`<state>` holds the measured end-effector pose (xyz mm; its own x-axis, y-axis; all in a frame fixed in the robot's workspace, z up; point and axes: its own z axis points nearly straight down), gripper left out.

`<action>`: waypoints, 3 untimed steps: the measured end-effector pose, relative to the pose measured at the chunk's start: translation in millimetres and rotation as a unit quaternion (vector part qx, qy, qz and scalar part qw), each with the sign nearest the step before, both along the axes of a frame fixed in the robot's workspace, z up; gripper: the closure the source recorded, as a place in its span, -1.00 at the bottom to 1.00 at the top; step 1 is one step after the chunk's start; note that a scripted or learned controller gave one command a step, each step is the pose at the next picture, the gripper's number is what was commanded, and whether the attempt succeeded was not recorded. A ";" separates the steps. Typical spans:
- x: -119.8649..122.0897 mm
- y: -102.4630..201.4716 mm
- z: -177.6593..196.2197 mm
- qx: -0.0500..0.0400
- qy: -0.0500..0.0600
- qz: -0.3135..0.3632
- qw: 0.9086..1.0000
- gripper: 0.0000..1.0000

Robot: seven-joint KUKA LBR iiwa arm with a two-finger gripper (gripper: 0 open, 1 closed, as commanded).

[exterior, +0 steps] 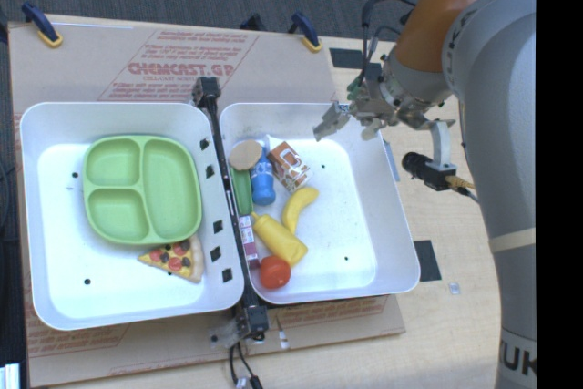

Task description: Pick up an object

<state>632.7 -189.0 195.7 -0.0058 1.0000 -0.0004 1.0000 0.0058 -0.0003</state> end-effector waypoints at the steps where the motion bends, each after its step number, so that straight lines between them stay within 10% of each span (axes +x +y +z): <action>1: 0.0 0.0 0.0 0.000 0.000 0.000 1.000 -1.00; 3: 0.0 0.0 0.0 0.000 0.000 0.000 1.000 -1.00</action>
